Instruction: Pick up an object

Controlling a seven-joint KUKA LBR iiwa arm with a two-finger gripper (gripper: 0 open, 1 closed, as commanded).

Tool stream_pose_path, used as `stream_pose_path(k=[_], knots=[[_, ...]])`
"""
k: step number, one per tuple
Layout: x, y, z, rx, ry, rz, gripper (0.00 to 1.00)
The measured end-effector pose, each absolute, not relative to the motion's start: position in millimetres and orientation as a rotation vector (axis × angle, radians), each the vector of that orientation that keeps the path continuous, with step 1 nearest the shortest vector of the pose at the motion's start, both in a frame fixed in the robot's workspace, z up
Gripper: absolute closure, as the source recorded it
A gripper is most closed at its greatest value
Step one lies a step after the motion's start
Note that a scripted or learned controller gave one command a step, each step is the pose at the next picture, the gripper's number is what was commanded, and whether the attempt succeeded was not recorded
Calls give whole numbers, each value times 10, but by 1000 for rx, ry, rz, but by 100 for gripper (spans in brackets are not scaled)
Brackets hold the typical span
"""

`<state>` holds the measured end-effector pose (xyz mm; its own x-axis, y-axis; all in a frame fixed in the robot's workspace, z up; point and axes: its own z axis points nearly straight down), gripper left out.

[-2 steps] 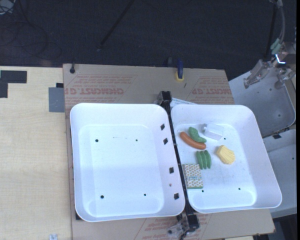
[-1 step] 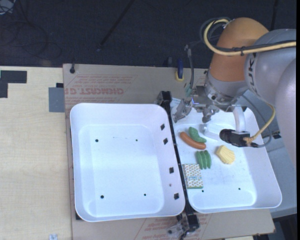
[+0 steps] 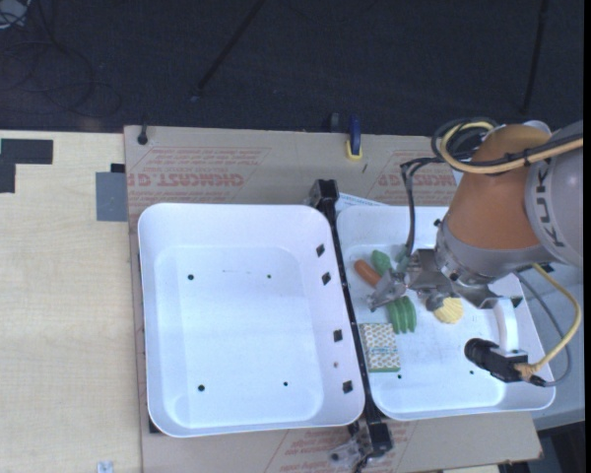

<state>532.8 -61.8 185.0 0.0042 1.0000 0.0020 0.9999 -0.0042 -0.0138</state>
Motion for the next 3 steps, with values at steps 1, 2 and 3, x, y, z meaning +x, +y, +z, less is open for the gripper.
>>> stream_pose_path(k=[1, 2, 3], knots=[[5799, -111, 1871, -2218, -2223, 2, 0], [5378, -349, 3174, -2230, -2221, -8, 0], [4747, -699, 1824, -2218, -2210, 10, 0]])
